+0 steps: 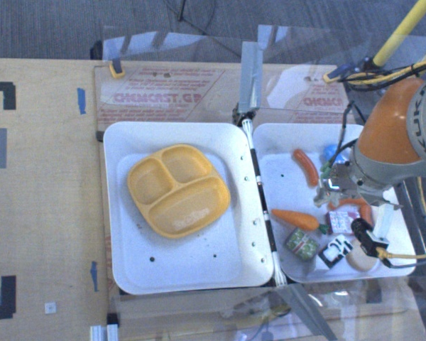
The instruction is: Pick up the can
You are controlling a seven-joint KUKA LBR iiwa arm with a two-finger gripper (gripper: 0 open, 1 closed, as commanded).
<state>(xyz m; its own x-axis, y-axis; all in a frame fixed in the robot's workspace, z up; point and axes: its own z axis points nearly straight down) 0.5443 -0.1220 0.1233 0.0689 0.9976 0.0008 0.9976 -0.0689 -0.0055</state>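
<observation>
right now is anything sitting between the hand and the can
Nothing visible does. The can lies near the right bin's front edge, left of and below the hand. The carrot lies just above the can, crowding that side.

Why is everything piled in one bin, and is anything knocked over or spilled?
Nothing looks spilled. The small green can lies tipped on its side in the right bin, crowded by a carrot and a sausage. The yellow divided plate sits alone in the left bin.
</observation>
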